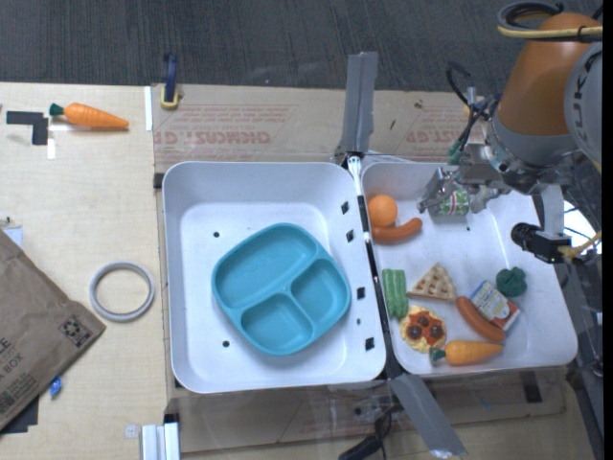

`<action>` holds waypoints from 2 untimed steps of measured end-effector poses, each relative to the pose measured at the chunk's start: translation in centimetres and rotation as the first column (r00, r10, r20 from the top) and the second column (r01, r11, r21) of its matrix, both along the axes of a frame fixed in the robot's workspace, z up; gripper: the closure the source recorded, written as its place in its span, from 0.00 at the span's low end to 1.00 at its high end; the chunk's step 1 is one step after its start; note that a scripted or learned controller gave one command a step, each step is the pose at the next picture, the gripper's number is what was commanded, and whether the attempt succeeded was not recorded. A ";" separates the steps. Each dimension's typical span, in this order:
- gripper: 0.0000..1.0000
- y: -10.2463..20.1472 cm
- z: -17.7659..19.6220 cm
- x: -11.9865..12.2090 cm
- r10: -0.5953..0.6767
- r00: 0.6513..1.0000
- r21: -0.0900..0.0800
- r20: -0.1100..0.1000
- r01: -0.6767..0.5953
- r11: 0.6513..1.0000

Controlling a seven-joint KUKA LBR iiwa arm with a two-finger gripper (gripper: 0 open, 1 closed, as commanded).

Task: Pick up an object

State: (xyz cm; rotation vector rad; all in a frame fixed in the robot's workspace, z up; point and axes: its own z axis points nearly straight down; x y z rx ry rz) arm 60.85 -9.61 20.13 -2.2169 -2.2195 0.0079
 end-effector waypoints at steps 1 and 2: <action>0.00 -6.5 -11.1 5.0 -0.045 0.999 -0.001 0.007 0.045 0.999; 0.00 -10.2 -11.2 0.1 -0.022 1.000 0.001 0.003 0.022 1.000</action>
